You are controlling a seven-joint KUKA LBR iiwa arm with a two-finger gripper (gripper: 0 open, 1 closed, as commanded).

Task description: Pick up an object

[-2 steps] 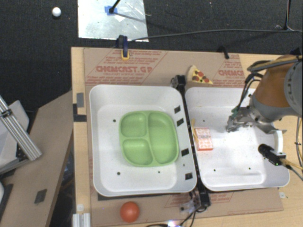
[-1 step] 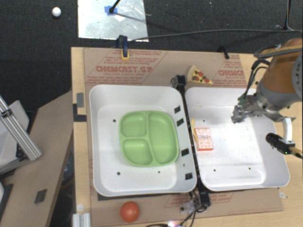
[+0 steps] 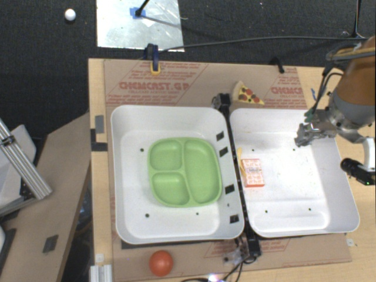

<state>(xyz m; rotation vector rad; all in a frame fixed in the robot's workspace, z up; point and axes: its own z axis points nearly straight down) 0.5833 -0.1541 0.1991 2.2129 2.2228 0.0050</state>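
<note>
A small pink and white box (image 3: 252, 172) lies flat near the left wall of the right bin (image 3: 329, 216). A green three-compartment plate (image 3: 184, 171) sits in the middle of the left bin (image 3: 126, 157). My gripper (image 3: 305, 135) hangs over the right bin's upper right part, well to the right of and above the pink box; the arm's orange band and grey wrist rise behind it. Nothing shows in the gripper's grasp.
A toy pizza slice (image 3: 247, 94) lies on the board just beyond the right bin. An orange-red ball (image 3: 161, 262) rests on the bench in front of the left bin. A blue clamp (image 3: 153, 56) and a cable cross the back edge.
</note>
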